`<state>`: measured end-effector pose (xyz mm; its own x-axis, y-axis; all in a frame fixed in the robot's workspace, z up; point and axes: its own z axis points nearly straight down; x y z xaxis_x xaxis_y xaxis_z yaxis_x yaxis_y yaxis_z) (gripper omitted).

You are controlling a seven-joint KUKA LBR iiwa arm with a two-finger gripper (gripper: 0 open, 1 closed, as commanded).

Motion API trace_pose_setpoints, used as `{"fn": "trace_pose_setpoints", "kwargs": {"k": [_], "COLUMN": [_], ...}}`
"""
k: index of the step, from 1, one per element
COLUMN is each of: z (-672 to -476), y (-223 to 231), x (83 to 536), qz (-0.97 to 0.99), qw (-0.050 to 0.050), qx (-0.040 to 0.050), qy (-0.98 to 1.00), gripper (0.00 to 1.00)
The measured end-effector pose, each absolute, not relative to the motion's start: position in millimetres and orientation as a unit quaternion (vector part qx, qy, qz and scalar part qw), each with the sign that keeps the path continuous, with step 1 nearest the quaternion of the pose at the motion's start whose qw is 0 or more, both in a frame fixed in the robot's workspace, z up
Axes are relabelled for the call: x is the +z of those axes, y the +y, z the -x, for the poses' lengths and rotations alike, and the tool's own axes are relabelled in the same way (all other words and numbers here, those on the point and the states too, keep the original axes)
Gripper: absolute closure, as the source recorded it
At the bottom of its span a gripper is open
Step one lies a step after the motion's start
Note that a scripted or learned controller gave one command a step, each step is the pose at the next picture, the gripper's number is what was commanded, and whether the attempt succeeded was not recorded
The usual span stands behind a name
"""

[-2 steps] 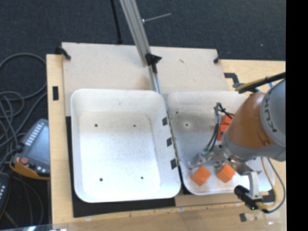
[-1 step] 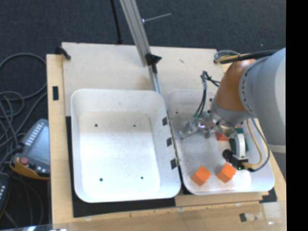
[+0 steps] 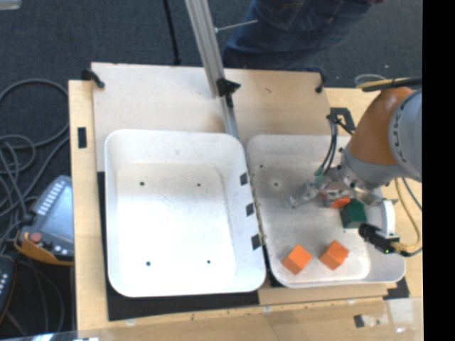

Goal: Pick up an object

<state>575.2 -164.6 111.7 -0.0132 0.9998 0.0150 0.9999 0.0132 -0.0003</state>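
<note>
Nearest the camera, along the 6 o'clock edge of the right bin (image 3: 259, 163), sit two orange blocks. The left orange block (image 3: 297, 258) is turned so a corner points toward 6 o'clock; the right orange block (image 3: 334, 254) sits just beside it toward 3 o'clock, a narrow gap between them, not touching.

The arm (image 3: 380, 137) enters from 3 o'clock, grey casing with the orange band showing at about 2 o'clock of the right bin. Gripper (image 3: 313, 192) is low over the middle of the right bin, its metal tips pointing toward 9 o'clock. Whether the pincer is spread or pressed together cannot be told from this angle; nothing is seen between its tips.

A green piece (image 3: 352, 213) shows right under the wrist, at roughly 4 o'clock of the gripper tips, with a bit of red-orange just above it. Whether it is a loose object or part of the tool cannot be told.

Both orange blocks lie toward 6 o'clock of the gripper, clearly apart from it.

The left bin (image 3: 114, 190) sits at 9 o'clock of the right bin, rims nearly touching. A slanted aluminium rail (image 3: 206, 41) runs from 12 o'clock down to the seam between the bins.
</note>
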Motion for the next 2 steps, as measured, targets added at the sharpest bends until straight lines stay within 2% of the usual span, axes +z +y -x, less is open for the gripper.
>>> {"fn": "trace_pose_setpoints", "kwargs": {"k": [1,2], "z": [-662.3,-663.5], "y": [-156.1,-211.6], "x": [97.2,137.5], "qz": [0.705,0.707], "qw": [-0.002,-0.002], "qx": [-0.0019,-0.0024], "qy": [-0.709,-0.707], "gripper": [0.0,0.0]}}
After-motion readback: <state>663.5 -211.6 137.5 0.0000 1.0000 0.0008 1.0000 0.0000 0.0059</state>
